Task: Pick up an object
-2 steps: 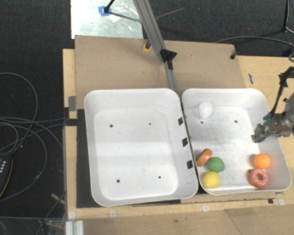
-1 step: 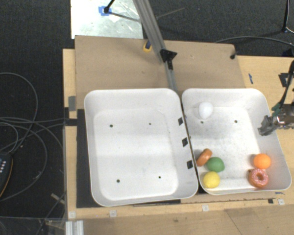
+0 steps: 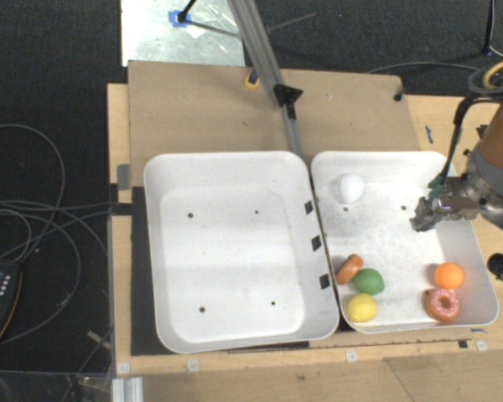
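1. Camera view: two shallow white bins are sitting side by side on the bench, the left bin (image 3: 226,249) and the right bin (image 3: 386,174) touching along their inner rims.
2. The arm (image 3: 499,166) is reaching in from the right, and its gripper (image 3: 422,219) is hanging over the right bin near that bin's right wall, in the upper half.
3. Nothing is showing between the fingers, but whether they are spread or closed I cannot tell; they are too small and dark against the wrist.
4. A white ball (image 3: 350,188) is lying in the upper left part of the right bin, well apart from the gripper.
5. Along the near side of that bin, an orange carrot-like piece (image 3: 349,268) is lying against the left wall, with a green round fruit (image 3: 369,280) just beside it and a yellow lemon-like fruit (image 3: 361,307) just below the green one.
6. Toward the near right corner, an orange ball (image 3: 448,275) is sitting just above a pink doughnut (image 3: 443,305); the two are looking close to touching.
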